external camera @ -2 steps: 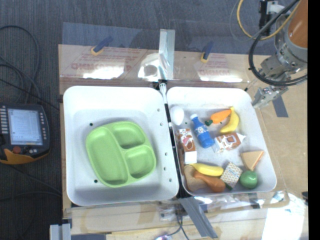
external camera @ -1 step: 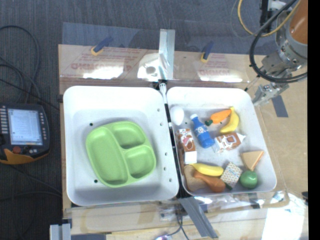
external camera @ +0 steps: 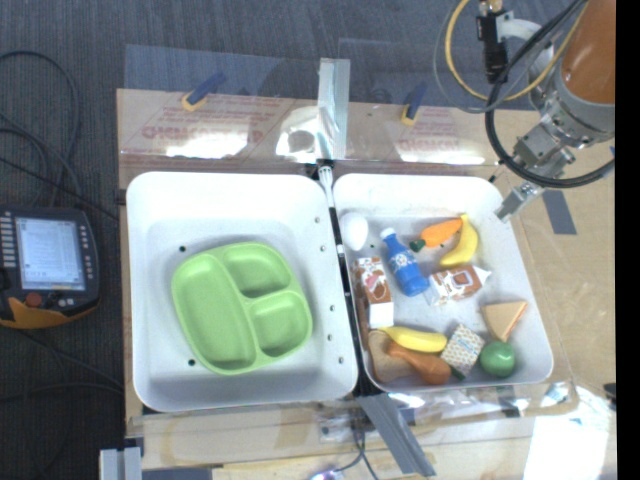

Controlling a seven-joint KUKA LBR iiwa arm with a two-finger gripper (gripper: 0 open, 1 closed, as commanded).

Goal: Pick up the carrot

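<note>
Carrot (external camera: 440,233) is lying in your right bin (external camera: 530,298), touching a banana (external camera: 462,245), long axis running left-right; your gripper (external camera: 515,200) is hovering over the bin's upper-right corner, to the carrot's right, grip state impossible to tell.

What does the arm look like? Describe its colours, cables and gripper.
The arm shows an orange band over a grey metal wrist. A yellow cable and black cables loop beside it. The gripper is small, grey and metallic.

Robotics lab, teach pendant (external camera: 45,266) on carpet, taped bench (external camera: 230,128), loose cables (external camera: 40,138)
</note>
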